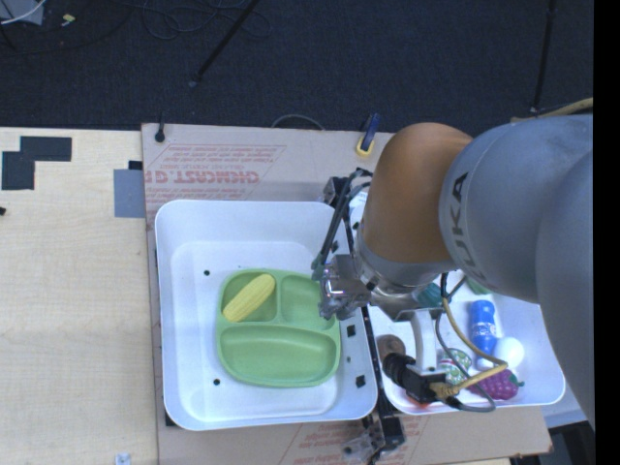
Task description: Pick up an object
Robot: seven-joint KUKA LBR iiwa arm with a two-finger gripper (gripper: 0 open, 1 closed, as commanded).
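The grey arm (pixel 528 211) reaches in from the right and covers much of the right bin. Its orange band (pixel 412 197) hangs over the gap between the two bins. The pale wooden counter (pixel 68 308) carries a cardboard sheet (pixel 213 168) with red print, and both white bins sit on that sheet.

The left bin (pixel 184 260) holds a green plate (pixel 281 356), which lies flat in the middle of the bin floor. The plate is split into three compartments: two small ones on the far side and one wide one on the near side. A yellow corn (pixel 248 296) lies slantwise in the far left compartment, inside its rim. The other two compartments show bare green.

The right bin (pixel 547 381) is partly hidden by the arm. A blue bottle (pixel 481 325) lies near its middle, with a white round thing (pixel 511 352) just beside it on the right. Purple grapes (pixel 498 384) lie nearer, close to the near wall. A small brown round thing (pixel 390 345) sits at the bin's left wall.

The pincer (pixel 331 296) is low over the right rim of the plate, by the far right compartment and well apart from the corn. I cannot tell whether it is spread or pressed together, and nothing shows in its grip.

A blue and yellow clamp (pixel 368 136) sits on the sheet's far edge.
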